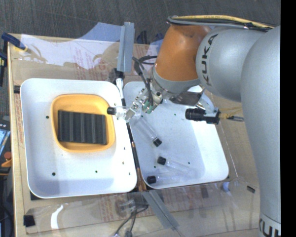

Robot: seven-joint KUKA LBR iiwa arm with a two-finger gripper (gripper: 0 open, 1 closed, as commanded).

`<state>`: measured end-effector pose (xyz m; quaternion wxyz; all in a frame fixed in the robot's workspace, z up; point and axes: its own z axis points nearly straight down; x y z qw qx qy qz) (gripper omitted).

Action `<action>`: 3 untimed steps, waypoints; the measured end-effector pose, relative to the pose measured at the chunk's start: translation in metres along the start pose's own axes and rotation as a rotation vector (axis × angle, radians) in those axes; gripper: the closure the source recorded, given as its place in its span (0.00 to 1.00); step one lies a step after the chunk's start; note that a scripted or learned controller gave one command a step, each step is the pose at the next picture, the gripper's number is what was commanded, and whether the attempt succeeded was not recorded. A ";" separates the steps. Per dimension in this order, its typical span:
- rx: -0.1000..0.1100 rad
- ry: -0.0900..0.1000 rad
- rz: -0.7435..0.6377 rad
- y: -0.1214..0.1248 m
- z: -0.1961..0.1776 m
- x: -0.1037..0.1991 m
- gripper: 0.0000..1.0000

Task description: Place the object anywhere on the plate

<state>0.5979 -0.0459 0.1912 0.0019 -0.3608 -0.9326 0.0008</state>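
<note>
**Tool over the divide with a tube in its grip**

Here you see the arm reaching in from three o'clock, its orange band above the wrist sitting at about one o'clock of the picture. The tool hangs over the seam between the two white bins, near the centre of the view. It appears closed on a clear tube with a black cap; the tube lies roughly level, its cap pointing toward nine o'clock and just over the rim of the left bin.

The plate, yellow-rimmed with a dark ribbed centre, rests in the left bin, at nine o'clock from the tool. The held tube's cap sits just beside the plate's three o'clock edge, not clearly over it.

In the right bin you find more clear tubes with black caps: one at five o'clock from the tool, another further down, and a third near the bin's lower left corner. The surface beneath both bins shows at twelve o'clock.
</note>
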 end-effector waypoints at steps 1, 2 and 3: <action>0.000 0.000 0.001 0.000 0.000 0.000 0.00; -0.001 -0.001 0.690 -0.001 -0.037 -0.028 0.00; -0.001 -0.001 0.695 0.075 0.000 0.006 0.00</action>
